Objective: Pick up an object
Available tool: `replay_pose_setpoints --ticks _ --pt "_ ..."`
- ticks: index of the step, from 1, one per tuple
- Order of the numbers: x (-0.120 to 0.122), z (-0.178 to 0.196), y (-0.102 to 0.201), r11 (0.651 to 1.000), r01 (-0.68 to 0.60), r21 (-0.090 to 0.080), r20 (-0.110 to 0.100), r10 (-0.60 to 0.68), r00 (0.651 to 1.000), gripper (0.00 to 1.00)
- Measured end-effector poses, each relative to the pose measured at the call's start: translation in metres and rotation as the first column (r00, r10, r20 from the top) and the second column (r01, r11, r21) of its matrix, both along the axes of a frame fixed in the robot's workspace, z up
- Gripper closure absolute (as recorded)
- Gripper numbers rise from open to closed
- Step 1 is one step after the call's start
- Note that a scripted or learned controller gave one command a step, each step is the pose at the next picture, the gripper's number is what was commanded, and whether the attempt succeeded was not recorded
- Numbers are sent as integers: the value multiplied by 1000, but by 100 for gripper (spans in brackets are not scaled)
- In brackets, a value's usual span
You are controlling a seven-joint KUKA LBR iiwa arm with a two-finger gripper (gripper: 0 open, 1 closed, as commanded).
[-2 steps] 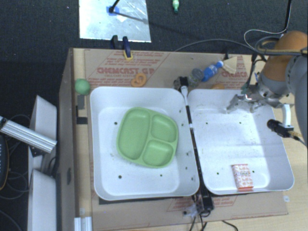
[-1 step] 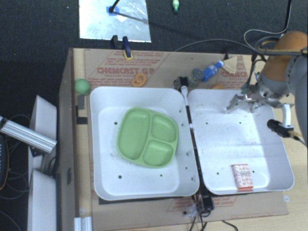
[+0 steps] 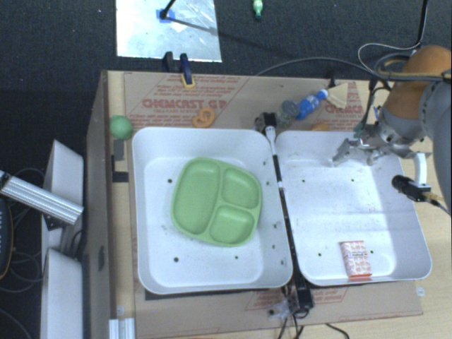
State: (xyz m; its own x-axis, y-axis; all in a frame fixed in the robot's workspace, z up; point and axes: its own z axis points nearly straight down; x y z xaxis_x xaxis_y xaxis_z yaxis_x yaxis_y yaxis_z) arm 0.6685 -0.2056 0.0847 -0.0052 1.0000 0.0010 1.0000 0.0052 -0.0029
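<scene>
packet (image 3: 356, 259): small, white with red print, lying flat at 5 o'clock in the right bin (image 3: 395, 210)
gripper (image 3: 359, 150): at 12 o'clock of that bin, holding nothing; how wide it stands is too blurred to tell
tray (image 3: 216, 201): green, three wells, mid left bin (image 3: 152, 189)
bottle (image 3: 307, 105): blue, behind bins

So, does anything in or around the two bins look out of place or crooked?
Mostly tidy. The green divided plate lies rotated against the left bin. A blue bottle, an orange pretzel-like piece and a green ball lie outside the bins.
</scene>
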Motion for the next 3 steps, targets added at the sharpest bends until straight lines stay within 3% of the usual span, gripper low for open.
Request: replay_pose_setpoints --ticks 3 --pt "0 0 0 1000 0 0 0 0 1000 0"
